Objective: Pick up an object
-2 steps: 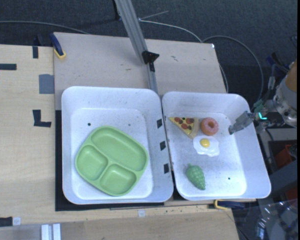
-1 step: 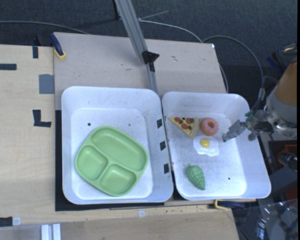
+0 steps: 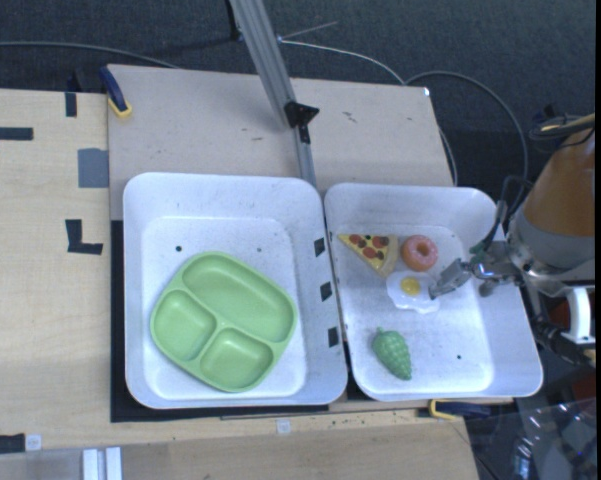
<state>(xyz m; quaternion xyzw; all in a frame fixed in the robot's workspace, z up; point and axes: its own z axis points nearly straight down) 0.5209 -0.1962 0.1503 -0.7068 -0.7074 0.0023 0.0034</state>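
Reaching over the right bin point(image 3: 500, 368)'s right rim, the gripper point(image 3: 448, 284) overlaps the fried egg point(image 3: 411, 292)'s edge; whether its jaws are spread or pinching, I cannot tell.

The arm point(image 3: 565, 208) is cut off by the right edge.

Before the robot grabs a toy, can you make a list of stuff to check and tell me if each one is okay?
1. Toys in the arm's bin: ok. The pizza slice, donut, fried egg and green cone lie in the right bin.
2. Gripper near a toy: ok, right beside the fried egg.
3. Toy between its fingers: not ok, nothing seen held.
4. Fingers open enough: cannot tell.
5. Room around the egg: cannot tell; the donut sits close above it.
6. Green tray out of the way: ok, in the left bin.
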